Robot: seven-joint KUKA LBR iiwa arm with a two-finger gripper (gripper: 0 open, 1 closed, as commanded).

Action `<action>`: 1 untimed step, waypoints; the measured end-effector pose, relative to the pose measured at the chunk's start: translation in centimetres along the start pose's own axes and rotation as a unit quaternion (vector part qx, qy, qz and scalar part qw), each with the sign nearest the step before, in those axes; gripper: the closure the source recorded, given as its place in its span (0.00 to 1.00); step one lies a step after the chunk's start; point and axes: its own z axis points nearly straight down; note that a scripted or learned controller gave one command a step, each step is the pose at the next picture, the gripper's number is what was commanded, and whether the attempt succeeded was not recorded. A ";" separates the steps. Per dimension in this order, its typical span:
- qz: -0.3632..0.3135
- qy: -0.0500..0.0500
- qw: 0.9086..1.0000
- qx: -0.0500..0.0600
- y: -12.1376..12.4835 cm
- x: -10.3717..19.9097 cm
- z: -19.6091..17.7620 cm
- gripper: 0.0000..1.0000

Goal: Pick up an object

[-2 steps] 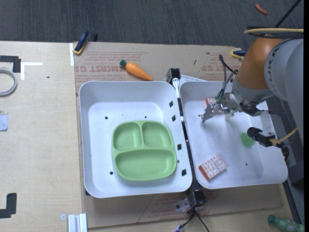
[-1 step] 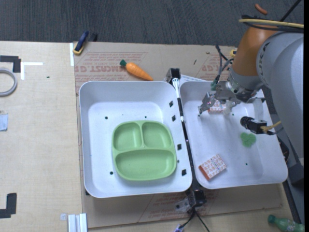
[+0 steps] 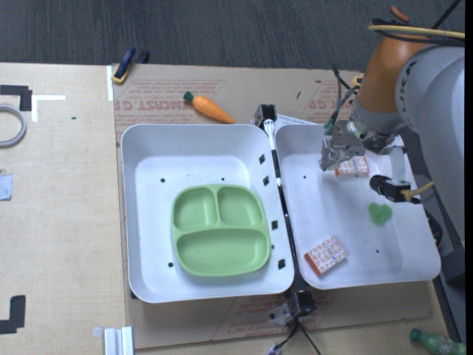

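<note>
Beyond the tool [image 3: 334, 157], along the top of the view, runs a dark grey carpeted floor [image 3: 222, 13]. The desk [image 3: 59, 235] stretches well to the tool's left, pale wood marked with black tape corners [image 3: 16, 95] and a white tape strip [image 3: 48, 98]. A brown cardboard sheet [image 3: 170, 91] with red print lies under the bins, below and left of the tool. Light is even and soft.

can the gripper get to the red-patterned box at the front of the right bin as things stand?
Probably yes. The box lies alone on open bin floor, nothing atop or against it. The gripper is at the bin's back, over a small packet.
</note>
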 end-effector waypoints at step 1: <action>-0.089 -0.002 0.996 -0.023 -0.9 -8.0 1.2 1.00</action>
